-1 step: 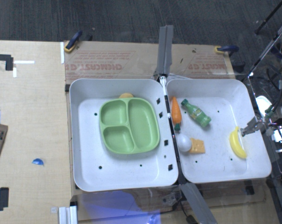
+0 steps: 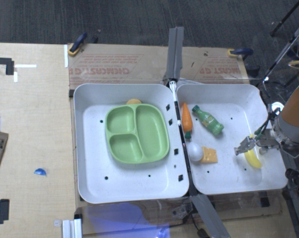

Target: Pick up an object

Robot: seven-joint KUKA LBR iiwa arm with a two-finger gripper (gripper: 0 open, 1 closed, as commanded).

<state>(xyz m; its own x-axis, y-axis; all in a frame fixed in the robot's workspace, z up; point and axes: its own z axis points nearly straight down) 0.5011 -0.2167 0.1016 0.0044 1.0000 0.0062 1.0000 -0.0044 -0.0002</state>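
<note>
Cardboard (image 2: 139, 63) printed "CHEMAZ", mirrored, behind bins, gripper (image 2: 246, 147) at banana (image 2: 253, 158)

We're looking down from one fixed camera set high above the bench, tilted so the far edge sits at the top, where dark carpet shows. Both shallow white plastic bins fill the middle: the left bin (image 2: 85, 148) and the right bin (image 2: 228, 182), side by side, seen whole. The pale wooden benchtop (image 2: 30, 133) stretches off left. It's a mid-distance view, and the grey arm with its orange band (image 2: 293, 118) enters from the right edge.
</note>
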